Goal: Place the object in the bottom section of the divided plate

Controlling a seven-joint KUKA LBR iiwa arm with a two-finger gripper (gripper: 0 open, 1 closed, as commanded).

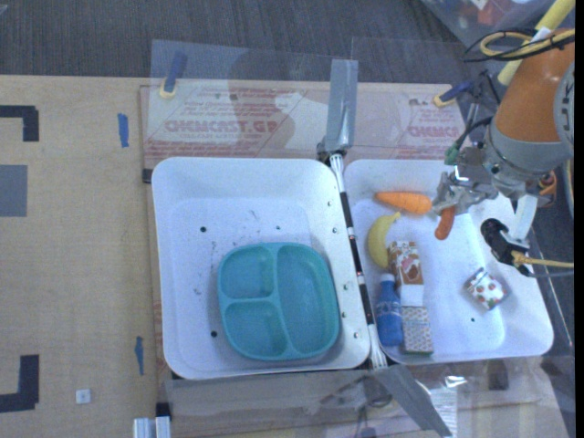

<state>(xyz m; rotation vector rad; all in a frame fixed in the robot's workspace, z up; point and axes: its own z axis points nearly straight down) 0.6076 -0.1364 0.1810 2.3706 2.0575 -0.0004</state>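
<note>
Early stage: your claw (453, 199) sits at 3 o'clock over the right bin (525, 331), clenched on a small orange piece (444, 224); teal plate (277, 301), left bin, w/ nothing in its sections.

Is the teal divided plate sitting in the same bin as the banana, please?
No, the teal divided plate lies in the left bin, while the banana lies in the right bin.

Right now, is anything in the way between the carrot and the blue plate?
Yes. The long orange carrot lies in the right white bin, and the teal divided plastic plate sits in the left white bin. The two bins' raised adjoining walls stand between them.
</note>
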